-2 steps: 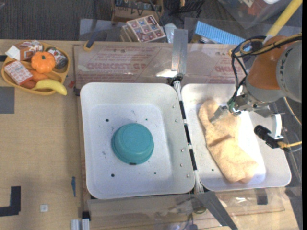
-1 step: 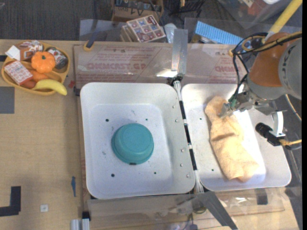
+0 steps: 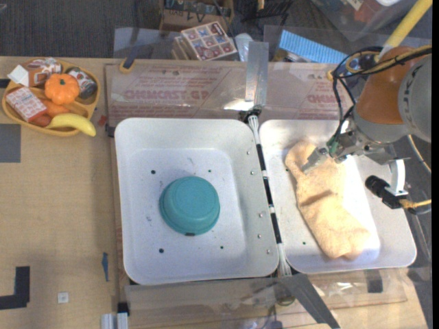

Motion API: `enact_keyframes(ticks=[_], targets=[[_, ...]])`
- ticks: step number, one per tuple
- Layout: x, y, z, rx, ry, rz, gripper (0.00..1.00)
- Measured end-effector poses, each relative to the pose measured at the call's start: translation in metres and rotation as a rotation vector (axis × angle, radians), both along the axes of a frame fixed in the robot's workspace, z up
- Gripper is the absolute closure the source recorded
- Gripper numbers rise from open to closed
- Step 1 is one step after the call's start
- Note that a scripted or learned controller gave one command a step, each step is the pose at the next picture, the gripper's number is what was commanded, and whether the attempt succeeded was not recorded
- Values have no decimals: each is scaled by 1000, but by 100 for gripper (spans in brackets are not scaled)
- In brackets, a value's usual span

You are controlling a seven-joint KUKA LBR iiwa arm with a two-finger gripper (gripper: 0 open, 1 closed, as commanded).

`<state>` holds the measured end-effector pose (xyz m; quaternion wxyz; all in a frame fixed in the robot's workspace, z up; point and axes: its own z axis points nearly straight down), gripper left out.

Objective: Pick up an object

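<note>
Lying in the right bin: a pale yellow cloth point(image 3: 328, 204), soft and fuzzy like a towel, rumpled into a long lumpy shape running from the bin's upper middle down toward its lower right corner.
Gripper: the gripper point(image 3: 328, 151) is low over the cloth's upper end, its slim metal fingers look parted with tips at the fabric; nothing is visibly pinched between them.
Arm: the grey arm point(image 3: 405, 101) with a smooth orange band reaches in from the right.
Right bin: the right bin point(image 3: 394, 252) is shallow, white, glossy plastic with rounded corners.
Left bin: the left bin point(image 3: 137, 149) matches it, touching it along the middle seam.
Bowl: a teal bowl point(image 3: 190, 205), round and smooth, sits upside down near the left bin's centre.
Table: the table point(image 3: 55, 204) is brown and matte.
Far corner: a yellow dish point(image 3: 17, 108) of toy fruit, with a banana point(image 3: 73, 123) and small orange pumpkin point(image 3: 62, 88).
</note>
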<state>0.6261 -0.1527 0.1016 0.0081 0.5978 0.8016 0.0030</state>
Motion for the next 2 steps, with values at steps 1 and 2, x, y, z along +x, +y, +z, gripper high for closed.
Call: enact_keyframes(ticks=[1,2], targets=[[41,48,-13,-3,15,103,0],[-30,50,-12,1,7,219,0]])
